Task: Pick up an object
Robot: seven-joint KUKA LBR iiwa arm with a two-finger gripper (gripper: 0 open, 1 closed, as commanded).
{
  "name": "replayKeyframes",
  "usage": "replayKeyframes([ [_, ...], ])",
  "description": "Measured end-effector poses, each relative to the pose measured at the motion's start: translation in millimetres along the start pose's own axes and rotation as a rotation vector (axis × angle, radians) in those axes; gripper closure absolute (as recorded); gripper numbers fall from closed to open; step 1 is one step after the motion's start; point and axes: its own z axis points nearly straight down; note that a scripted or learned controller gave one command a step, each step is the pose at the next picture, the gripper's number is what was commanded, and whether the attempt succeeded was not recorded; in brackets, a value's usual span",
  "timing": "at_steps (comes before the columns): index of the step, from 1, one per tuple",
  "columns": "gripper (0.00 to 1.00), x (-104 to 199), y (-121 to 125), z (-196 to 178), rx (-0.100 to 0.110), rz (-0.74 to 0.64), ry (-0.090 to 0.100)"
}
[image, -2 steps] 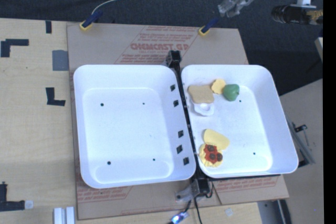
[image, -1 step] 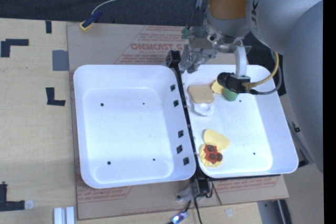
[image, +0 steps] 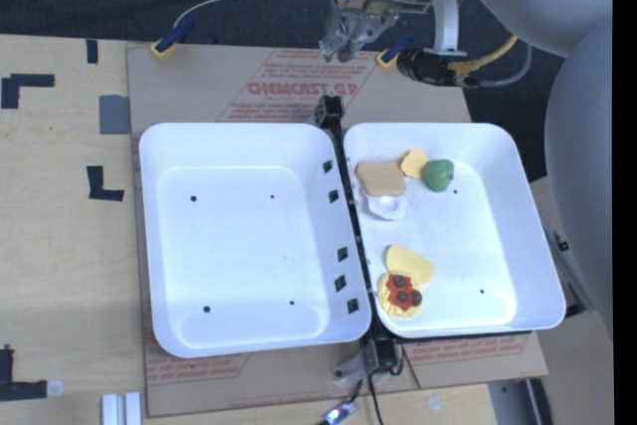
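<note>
The small green piece (image: pixel 438 174) by the right bin's (image: pixel 483 244) far edge looked light and rounded, best pinched across its middle, while the gripper (image: pixel 347 42) hung beyond the bins, its grip impossible to tell.

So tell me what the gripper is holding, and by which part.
Nothing visible is held. The gripper hangs above the bench beyond the bins, away from the toys lying in the right bin.

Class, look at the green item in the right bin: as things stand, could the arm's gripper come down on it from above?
Probably yes. The green item lies uncovered, touching only a small yellow piece on one side. The gripper hangs above the bench beyond the bins.
</note>
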Motion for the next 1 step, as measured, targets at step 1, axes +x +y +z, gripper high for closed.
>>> replayKeyframes([
  [1,1.00,12.0,-0.3,-91.1,0.003,0.004,-0.001],
])
